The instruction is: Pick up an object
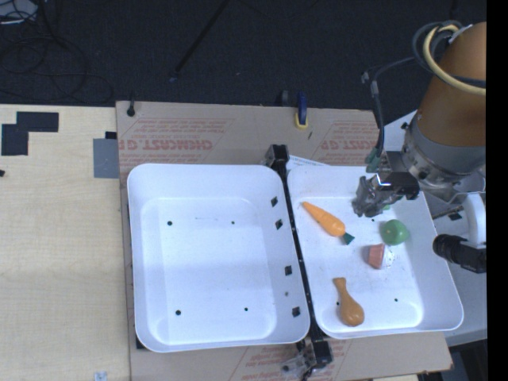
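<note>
1. The table (55, 236), pale wood grain, runs off the frame at nine o'clock; dark rectangles mark its surface near ten o'clock, and beyond its far edge the floor is dark with cables that are hard to trace.
2. A cardboard sheet (206, 137) with mirrored red print lies under both bins.
3. The arm (456, 94), grey with an orange band, enters at two o'clock, and its upper part is cut off by the frame.
4. The left bin (147, 213) and the right bin (440, 308) sit side by side.
5. The hand (371, 205) hangs over the right bin's far side, dark and blurred; whether it is spread or pressed together I cannot tell.
6. In the right bin: an orange carrot (325, 219) at the hand's eight o'clock, a tan gourd-shaped piece (347, 302) near six o'clock, a green ball (394, 232), and a small pink piece (375, 255) just below it.
</note>
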You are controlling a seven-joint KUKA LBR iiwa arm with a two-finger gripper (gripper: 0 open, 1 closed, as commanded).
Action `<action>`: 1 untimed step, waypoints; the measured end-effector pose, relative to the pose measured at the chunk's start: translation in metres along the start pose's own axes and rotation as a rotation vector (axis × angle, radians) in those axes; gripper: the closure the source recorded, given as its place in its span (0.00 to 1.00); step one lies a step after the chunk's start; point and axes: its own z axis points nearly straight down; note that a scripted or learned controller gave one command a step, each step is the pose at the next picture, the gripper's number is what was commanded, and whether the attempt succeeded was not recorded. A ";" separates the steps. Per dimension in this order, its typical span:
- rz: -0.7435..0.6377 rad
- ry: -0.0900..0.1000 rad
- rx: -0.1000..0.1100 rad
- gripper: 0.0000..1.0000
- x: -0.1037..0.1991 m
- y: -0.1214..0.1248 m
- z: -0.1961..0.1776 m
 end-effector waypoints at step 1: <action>0.003 -0.001 -0.001 1.00 -0.003 0.002 -0.010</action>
